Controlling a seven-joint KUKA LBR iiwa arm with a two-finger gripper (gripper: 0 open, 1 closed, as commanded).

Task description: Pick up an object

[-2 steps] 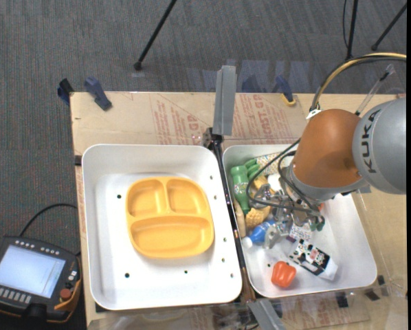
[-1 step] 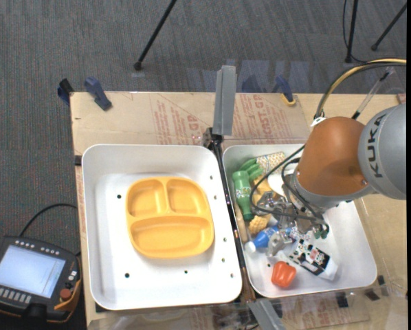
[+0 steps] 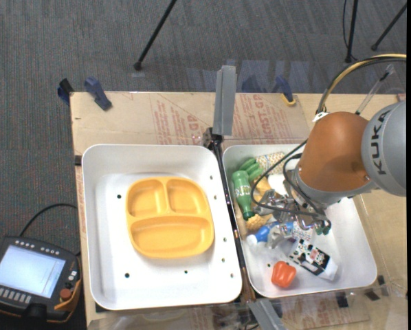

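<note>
One orange toy pepper (image 3: 283, 273) lies nearest, beside one white tube (image 3: 316, 258) whose long axis runs diagonally. One green bottle (image 3: 241, 192) lies lengthwise, cap toward the near side. The jaws' state cannot be told.

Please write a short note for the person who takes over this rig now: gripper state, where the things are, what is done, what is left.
Gripper: low over the right bin, among the clutter; nothing seen held.
Right bin: green bottle, orange-red pepper, white tube and other small items.
Left bin: yellow divided plate.
Done: approach only.
Left: grasp and lift one object.
</note>
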